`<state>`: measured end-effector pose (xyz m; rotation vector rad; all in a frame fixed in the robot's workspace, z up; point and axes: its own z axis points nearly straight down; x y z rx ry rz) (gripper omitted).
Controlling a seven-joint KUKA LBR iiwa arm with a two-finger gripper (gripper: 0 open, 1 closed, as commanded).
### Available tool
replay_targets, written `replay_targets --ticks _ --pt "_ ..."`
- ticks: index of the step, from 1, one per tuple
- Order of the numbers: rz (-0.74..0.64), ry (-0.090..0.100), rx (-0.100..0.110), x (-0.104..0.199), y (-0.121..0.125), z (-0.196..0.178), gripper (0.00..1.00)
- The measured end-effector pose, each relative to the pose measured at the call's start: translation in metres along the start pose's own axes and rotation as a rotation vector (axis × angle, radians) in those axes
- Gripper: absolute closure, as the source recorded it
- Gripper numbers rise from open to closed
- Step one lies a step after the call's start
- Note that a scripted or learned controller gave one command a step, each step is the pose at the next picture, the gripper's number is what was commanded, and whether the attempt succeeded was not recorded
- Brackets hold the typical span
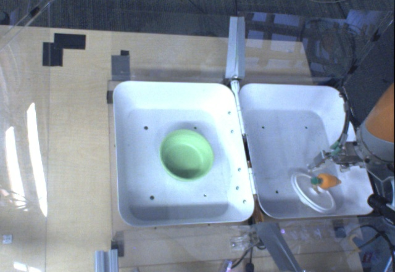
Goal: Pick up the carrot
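Observation:
The carrot (328, 182) is small and orange with a green top pointing left. It lies in the right white bin (278, 116) near its front right corner, on the rim of a clear round dish (312, 193). My gripper (337, 158) hangs just above and behind the carrot, at the end of the grey arm with the orange band (379, 118) that comes in from the right. The carrot shows just below the gripper, not inside it.
A green bowl (187, 153) sits in the middle of the left white bin (133, 141). A metal divider post (236, 49) stands behind the seam between the bins. Cables run along the right bin's far right wall.

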<state>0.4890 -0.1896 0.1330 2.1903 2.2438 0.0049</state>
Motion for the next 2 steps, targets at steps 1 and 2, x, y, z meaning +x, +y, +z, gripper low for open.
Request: replay_targets --ticks 1,2 --pt "-0.328 -0.004 -0.015 -0.016 0.005 0.037 0.00" --pt "-0.556 -0.014 -0.022 0.026 0.008 0.037 0.00"
